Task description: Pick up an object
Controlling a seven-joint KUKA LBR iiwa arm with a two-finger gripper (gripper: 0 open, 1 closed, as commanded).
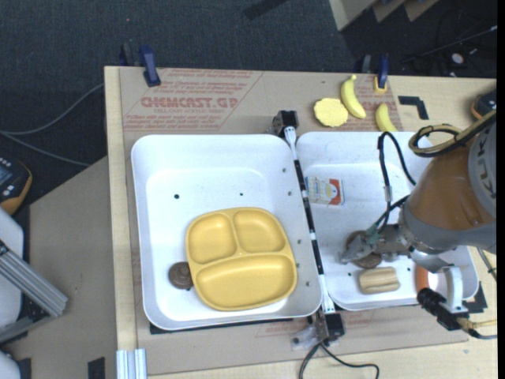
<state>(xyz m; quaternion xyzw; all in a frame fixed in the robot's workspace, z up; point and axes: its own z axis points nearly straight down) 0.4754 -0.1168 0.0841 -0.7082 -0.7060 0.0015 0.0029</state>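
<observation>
1. The table [197,105] is light brown and holds two white bins side by side.
2. The left bin [158,172] has a yellow plate [239,257] in it. The plate has three parts.
3. A small brown round thing [181,275] lies just beside the plate, at its lower left edge, and seems to touch it.
4. The right bin [347,164] has a small white packet [324,190] with some orange on it, near the wall between the bins.
5. A tan block [378,280] that looks like a little bread lies near the front of the right bin.
6. The arm [450,192] comes in from the right. It is grey with a big orange part.
7. The gripper [364,247] is low in the right bin, just above the tan block. It is dark and blurry, so I cannot tell how far open it is or if it holds anything.
8. Behind the bins, on the table, lie two yellow bananas [353,98] and a yellow round thing [331,112].
9. Blue clamps [147,64] grip the back edge of the table.
</observation>
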